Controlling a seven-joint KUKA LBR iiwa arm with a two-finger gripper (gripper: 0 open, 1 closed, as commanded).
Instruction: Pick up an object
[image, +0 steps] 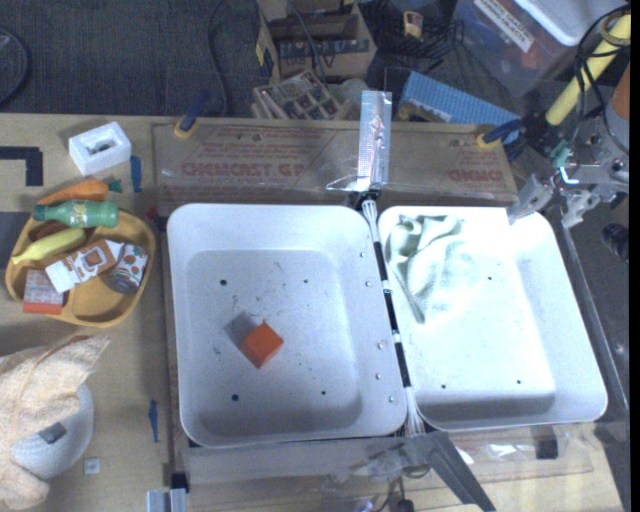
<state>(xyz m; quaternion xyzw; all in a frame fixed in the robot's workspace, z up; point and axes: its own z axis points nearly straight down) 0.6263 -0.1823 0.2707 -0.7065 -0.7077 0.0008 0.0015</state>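
**Orange block waiting in the left bin, arm parked off the far corner**

The small orange cube-shaped block (264, 345) is lying on the floor of the left shallow white plastic bin (190, 300), slightly toward 7 o'clock from that bin's centre, with a small dark grey piece (241, 327) touching it on its 10 o'clock side. Nothing else is crowding it, so it is looking like the easiest pick. In the right shallow white plastic bin (520, 400), a crumpled pale green cloth (428, 262) is sitting toward 10 o'clock, against the wall shared by the two bins.

To do this step well, the arm is probably needing to travel across the right bin and over the dividing wall, then come straight down above the block with the fingers straddling two opposite flat faces. Turning the wrist to match the block's rotated faces should be helping, since a corner-on grasp may be slipping off. The grey piece beside it could be getting caught along with it.

The gripper (545, 198) is hanging at about 2 o'clock in the view, just outside the right bin's far corner, well apart from the block. It is holding nothing, and whether it is spread or closed I cannot tell. The grey arm is reaching in over the wooden worktop (70, 420) from the right.
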